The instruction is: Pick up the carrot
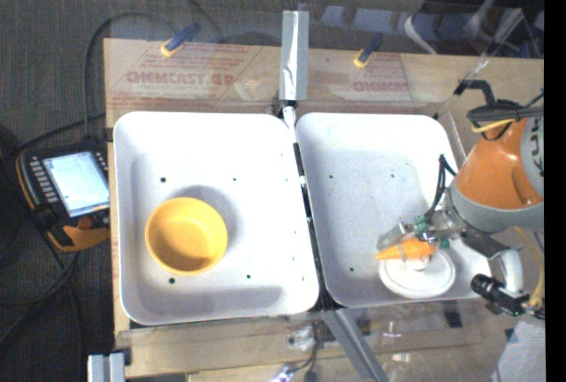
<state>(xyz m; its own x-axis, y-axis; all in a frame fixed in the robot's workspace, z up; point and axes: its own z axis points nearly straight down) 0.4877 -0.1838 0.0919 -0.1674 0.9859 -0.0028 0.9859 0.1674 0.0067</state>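
Observation:
The orange carrot [400, 252] lies in the right bin [371, 159] near its front right corner. Its pointed end faces left and its thick end rests over the edge of a small white plate [420, 276]. My gripper [417, 239] is right on top of the carrot's thick end, touching or nearly touching it. The wrist and the orange-banded arm [493, 172] hide the far side of the contact, so a hold on the carrot cannot be made out.
A yellow bowl [186, 234] sits in the left bin [177, 141], front left. The divider between the bins runs down the middle. The right bin's front wall is just behind the plate. A teach pendant [66, 186] lies off the bench at left.

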